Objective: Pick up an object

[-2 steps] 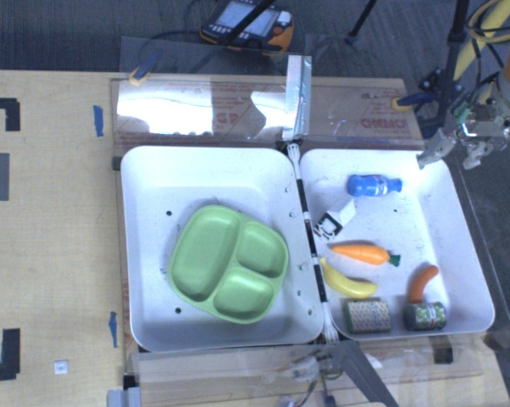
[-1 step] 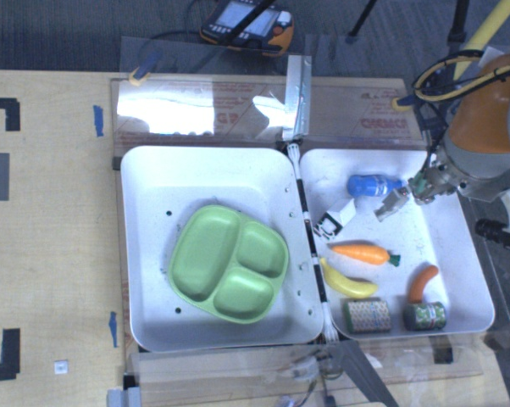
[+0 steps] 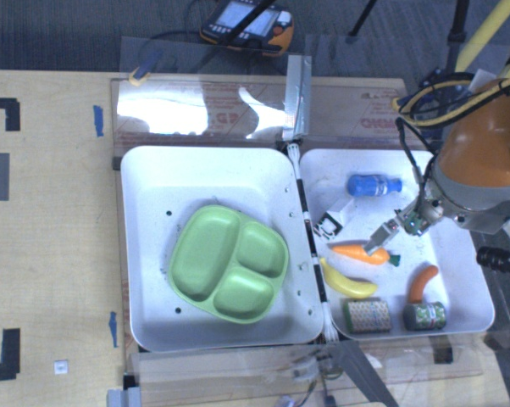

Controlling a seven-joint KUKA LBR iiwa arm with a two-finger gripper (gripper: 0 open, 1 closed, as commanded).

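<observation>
- Nearest you, along the front wall of the right bin (image 3: 479, 316): a can lying on its side (image 3: 367, 315) with a speckled wrap, and just right of it a small green tin (image 3: 427, 315).
- Just behind those, you have a banana (image 3: 348, 281), yellow, lying slanted near the divider; an orange-red sausage-shaped toy (image 3: 422, 281) stands off to its right, above the green tin.
- Next back: a carrot (image 3: 359, 253), orange, lying crosswise just above the banana, its green tip pointing right.
- The gripper (image 3: 377, 242) sits right over the carrot's right half, fingertips at or touching its top. You can't tell whether the fingers are apart or closed; too small and blurred. Nothing seen clamped between them.
- Left bin (image 3: 145, 253): a green divided plate (image 3: 228, 264) with three compartments, lying roughly in the middle, tilted a bit.
- Near the divider, you see a small black-and-white tag (image 3: 327, 225) on the right bin floor.
- Further back in the right bin: a blue bottle (image 3: 374, 185), lying on its side, well apart from the gripper.
- The arm (image 3: 479, 164), with its orange band, comes in from the right over the bin's far right corner.
- Beyond the bins: a handheld controller (image 3: 246, 25) on the dark floor.
</observation>
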